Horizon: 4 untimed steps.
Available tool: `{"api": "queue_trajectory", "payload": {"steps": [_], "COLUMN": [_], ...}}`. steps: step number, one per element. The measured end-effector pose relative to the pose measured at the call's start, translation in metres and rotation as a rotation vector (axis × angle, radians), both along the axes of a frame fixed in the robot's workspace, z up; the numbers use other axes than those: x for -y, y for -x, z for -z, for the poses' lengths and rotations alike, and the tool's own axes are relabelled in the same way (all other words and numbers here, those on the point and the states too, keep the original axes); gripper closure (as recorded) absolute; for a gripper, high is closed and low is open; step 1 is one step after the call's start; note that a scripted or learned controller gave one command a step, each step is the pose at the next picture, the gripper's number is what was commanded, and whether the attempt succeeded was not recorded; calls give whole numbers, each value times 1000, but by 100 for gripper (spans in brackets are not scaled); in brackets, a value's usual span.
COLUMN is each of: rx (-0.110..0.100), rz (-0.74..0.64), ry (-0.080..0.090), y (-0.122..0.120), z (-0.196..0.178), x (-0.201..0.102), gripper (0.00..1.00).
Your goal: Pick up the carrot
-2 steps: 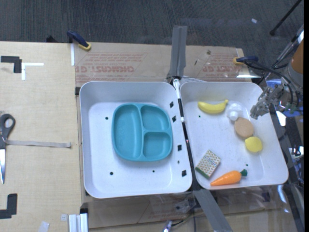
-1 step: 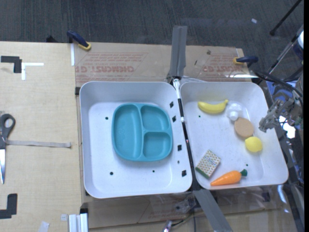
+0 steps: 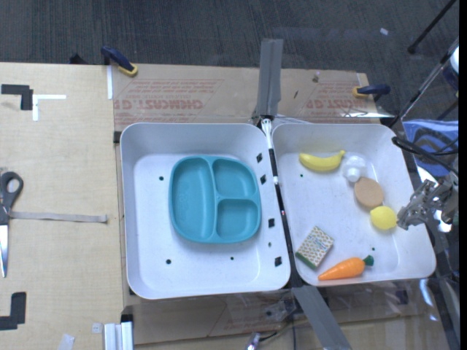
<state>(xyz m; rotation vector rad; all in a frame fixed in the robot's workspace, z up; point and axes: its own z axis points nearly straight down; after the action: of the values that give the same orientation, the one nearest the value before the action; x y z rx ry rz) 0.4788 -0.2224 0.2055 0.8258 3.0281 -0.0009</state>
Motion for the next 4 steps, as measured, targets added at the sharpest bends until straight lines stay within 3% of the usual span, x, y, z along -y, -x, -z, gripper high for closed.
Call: {"api": "queue_trajectory", "payload": {"steps": [2, 3, 4], "rx": [3, 1, 0], "rz": [-41, -151, 1], "ry": [1, 0, -1], "y": [-1, -73, -1], "z": [-19, 45, 4], "x": [-15, -1, 0], "gripper": [100, 100, 100]}}
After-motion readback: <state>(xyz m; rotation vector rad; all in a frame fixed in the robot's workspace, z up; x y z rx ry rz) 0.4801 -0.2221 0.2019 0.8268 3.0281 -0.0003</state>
